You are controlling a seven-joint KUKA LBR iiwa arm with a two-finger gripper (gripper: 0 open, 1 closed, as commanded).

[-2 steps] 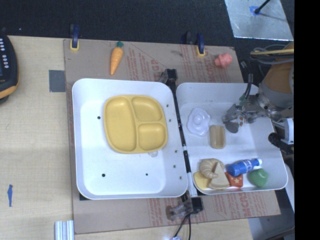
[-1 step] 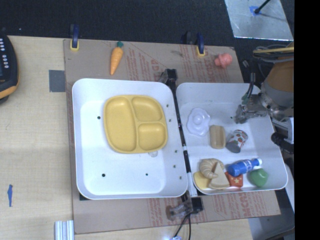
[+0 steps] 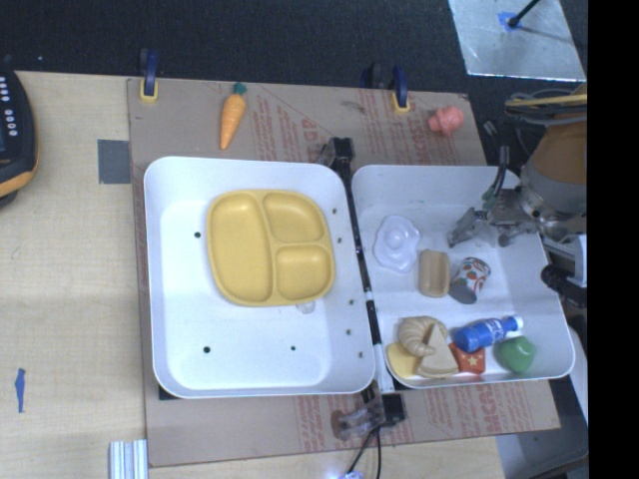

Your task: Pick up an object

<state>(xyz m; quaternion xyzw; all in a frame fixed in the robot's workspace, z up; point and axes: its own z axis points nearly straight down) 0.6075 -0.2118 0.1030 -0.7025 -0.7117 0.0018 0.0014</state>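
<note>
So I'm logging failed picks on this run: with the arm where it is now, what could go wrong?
1. The tool hangs over a bare part of the right bin, so closing here would likely grab nothing.
2. The blue bottle, green object and croissant lie crowded together, so a pick there may nudge or catch a neighbour.

Blue bottle (image 3: 485,331) lying tilted, right bin's (image 3: 419,180) near side.

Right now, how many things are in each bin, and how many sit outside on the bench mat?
Left bin: 1, yellow tray
Right bin: 7, clear cup, tan block, mug, croissant, wedge, blue bottle, green ball
Mat: 2, carrot, pink toy
Total: 10
</note>
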